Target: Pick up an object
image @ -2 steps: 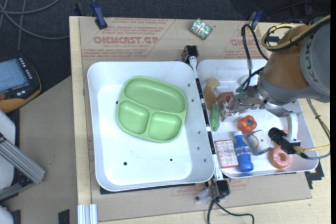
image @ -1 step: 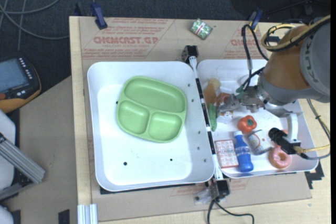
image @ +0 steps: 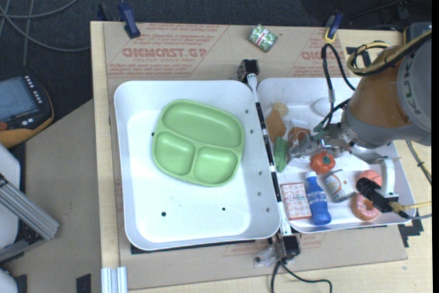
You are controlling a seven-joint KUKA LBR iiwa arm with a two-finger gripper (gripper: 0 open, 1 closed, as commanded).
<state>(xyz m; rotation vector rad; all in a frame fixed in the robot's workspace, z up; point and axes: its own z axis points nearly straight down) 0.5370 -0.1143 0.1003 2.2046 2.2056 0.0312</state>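
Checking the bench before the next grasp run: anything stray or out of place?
One thing: a small green-and-white wrapped item lies on the cardboard sheet behind the bins, outside both. The green divided plate sits alone and level in the left bin.

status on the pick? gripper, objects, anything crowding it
Gripper low in right bin, fingers unclear. Orange ball, blue bottle lie loose beside it. Clutter packed tight. Green tray in left bin.
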